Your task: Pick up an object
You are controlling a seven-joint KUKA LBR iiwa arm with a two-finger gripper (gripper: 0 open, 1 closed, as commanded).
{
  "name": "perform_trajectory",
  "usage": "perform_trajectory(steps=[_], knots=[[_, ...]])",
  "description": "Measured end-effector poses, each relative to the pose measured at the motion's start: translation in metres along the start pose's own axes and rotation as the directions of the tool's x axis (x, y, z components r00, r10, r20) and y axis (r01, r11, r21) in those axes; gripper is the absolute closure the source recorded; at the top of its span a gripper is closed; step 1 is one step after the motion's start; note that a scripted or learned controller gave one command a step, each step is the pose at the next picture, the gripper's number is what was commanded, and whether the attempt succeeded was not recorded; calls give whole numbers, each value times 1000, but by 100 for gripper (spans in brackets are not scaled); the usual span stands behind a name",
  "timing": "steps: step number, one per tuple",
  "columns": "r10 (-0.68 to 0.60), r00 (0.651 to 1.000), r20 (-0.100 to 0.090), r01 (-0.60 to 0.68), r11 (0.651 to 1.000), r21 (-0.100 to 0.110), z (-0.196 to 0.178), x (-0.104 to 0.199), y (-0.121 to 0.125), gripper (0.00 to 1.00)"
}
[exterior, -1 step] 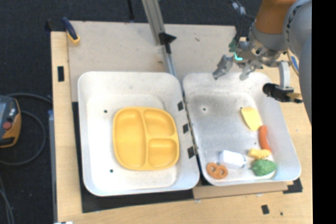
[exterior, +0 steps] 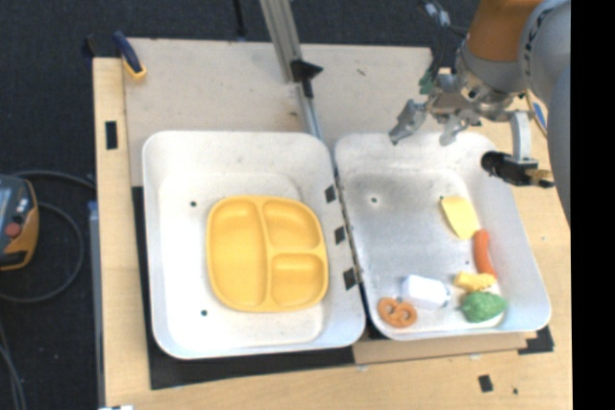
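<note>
From the camera above, the hand [exterior: 430,124] hangs over the far rim of the right bin [exterior: 384,206], at about one o'clock in the picture, its two fingers [exterior: 404,124] spread wide apart with nothing between them and touching nothing I can make out. The things to pick lie well apart from it, toward five o'clock, gathered along the right bin's near and right side: a yellow block [exterior: 460,216] nearest the hand, an orange carrot [exterior: 482,253] just below it, then a small yellow piece [exterior: 475,281], a green broccoli [exterior: 482,306], a white box [exterior: 424,290] and a brown pretzel [exterior: 397,312] at the near rim. In the left bin [exterior: 173,168], at eight o'clock from the hand, lies a yellow divided plate [exterior: 266,253]. Both bins rest on the tan surface [exterior: 192,82].
</note>
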State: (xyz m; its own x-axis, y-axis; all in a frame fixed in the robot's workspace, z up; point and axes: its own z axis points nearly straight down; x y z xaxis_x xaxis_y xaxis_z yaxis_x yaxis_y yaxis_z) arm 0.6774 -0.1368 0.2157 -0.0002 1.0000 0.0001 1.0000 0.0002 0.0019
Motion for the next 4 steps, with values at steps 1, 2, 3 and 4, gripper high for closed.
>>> perform_trajectory(steps=[1, 2, 3, 4], knots=[[1, 1000, 1, -1, 1000, 6, 63, -3, -2, 0], [1, 1000, 2, -1, 1000, 3, 115, -4, -3, 0], [0, 1000, 4, 0, 1000, -3, 100, -6, -1, 100], [0, 1000, 2, 0, 1000, -4, 55, -8, 3, 100]])
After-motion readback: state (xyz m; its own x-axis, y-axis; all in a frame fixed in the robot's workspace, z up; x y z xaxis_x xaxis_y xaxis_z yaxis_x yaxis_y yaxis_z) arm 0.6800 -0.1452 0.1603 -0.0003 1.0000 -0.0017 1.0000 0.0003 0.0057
